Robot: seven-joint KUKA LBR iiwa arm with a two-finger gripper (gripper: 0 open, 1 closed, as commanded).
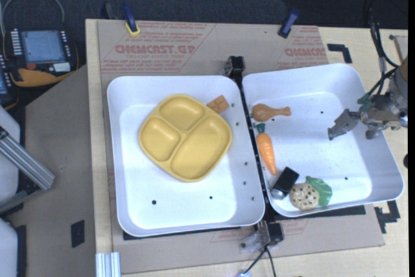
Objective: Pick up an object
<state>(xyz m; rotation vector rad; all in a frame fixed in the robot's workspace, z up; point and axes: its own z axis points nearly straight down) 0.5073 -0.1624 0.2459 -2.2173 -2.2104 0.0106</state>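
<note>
The gripper (355, 126) hangs over the right bin (311, 81) with fingers spread wide, pinching nothing. Well to its left lie a toy drumstick (269, 112), carrot (266, 152), black block (284, 181) and cookie (303, 196); a yellow divided plate (185, 137) sits in the left bin (130, 159)

The two bins (123, 139) are white. The big plate (186, 137) with three parts is yellow. A small brown block (218, 104) peeks out by it. The chicken leg (270, 112) is light brown. The carrot (266, 151) is orange with a green top. The cookie (302, 196) is tan with dark dots. The leafy thing (321, 189) is green. The gripper (356, 125) is grey.
</note>
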